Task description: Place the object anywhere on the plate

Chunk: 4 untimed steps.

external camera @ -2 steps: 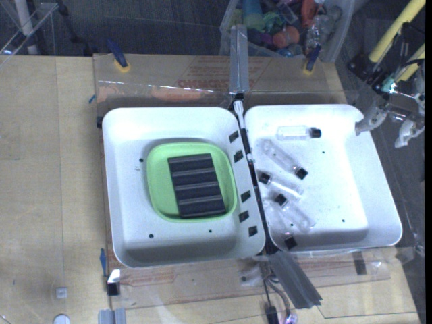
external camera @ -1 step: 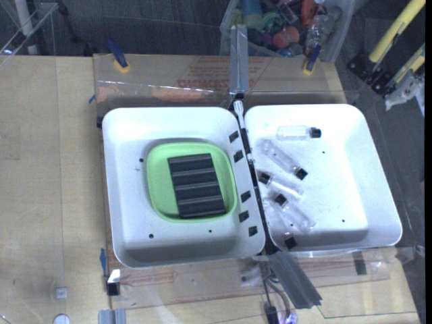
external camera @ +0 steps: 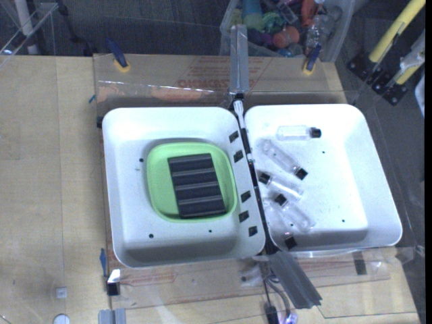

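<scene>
Wooden bench (external camera: 47,181) under you carries two white bins side by side. Your left bin (external camera: 125,181) holds a green plate (external camera: 156,174) with a dark ribbed block (external camera: 196,185) lying on it. Your right bin (external camera: 351,181) holds several clear vials with black caps (external camera: 287,174), scattered near the divider. Beyond the bench sits a tub of coloured toys (external camera: 280,9). You cannot tell the claw's state. You seem to be at the start, with nothing picked: next, choose one vial, perhaps the lone one (external camera: 295,133), and come down squarely over it.
</scene>
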Tool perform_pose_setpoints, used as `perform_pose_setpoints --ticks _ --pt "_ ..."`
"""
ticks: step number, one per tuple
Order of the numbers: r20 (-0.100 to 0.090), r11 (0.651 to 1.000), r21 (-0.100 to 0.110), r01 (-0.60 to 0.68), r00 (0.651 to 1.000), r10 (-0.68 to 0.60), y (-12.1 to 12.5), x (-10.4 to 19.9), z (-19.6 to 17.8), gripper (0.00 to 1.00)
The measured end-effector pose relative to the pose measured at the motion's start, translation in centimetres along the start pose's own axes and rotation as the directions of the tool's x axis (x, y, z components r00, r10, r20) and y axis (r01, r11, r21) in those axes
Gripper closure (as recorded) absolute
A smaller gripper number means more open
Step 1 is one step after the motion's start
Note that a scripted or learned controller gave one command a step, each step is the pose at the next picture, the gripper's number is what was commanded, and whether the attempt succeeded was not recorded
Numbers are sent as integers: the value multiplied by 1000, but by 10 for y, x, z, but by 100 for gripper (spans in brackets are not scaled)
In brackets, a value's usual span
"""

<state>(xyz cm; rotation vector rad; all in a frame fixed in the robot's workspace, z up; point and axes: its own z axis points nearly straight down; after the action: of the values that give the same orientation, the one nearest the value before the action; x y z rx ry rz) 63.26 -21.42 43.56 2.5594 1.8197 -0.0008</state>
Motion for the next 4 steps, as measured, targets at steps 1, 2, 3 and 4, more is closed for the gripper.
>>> perform_pose_setpoints --ticks 1,2,3,4 --pt "1 996 0 -85 996 85 2 0 1 0" --pt "0 977 5 -214 977 214 -13 -7 1 0" --pt "0 950 -2 -311 950 311 1 -1 1 0" --pt "1 903 6 -429 903 429 -56 -21 1 0"
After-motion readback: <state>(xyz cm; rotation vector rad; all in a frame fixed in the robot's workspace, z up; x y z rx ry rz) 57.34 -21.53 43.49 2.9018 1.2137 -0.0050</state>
